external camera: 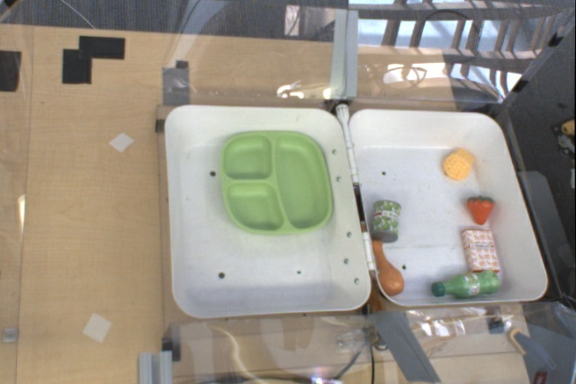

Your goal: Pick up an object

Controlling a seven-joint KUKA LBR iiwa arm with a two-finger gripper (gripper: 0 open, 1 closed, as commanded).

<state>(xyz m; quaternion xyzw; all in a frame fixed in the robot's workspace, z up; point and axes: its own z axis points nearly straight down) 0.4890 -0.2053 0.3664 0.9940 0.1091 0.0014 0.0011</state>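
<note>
Far left of the frame: pale wood-grain bench with black square markers at the upper left, surface matte. Left of centre: shallow white plastic bin, rounded corners, smooth and slightly glossy; in its upper middle lies a light green plastic divided plate with three compartments, flat and low, poor for a two-finger pinch. Right of centre: second white plastic bin, touching the first along a shared rim. Along that bin's left wall stands a small green-labelled can, upright it seems; just below it an orange, carrot-like tapered toy, long axis running from upper left to lower right, tight against the wall. Lower middle right: a green plastic bottle lying on its side, long axis near horizontal in the frame, cap end to the left. Just above it a red-and-white patterned carton, boxy, long axis near vertical. Above that a small red strawberry-like toy, and in the upper right of the bin a yellow round waffle-textured piece, well apart from the rest. End effector state: cannot tell from this frame. Judgement: nothing lifted yet; since the arm enters from the right, the right bin's items are nearer, the carton and yellow piece least crowded.
</note>
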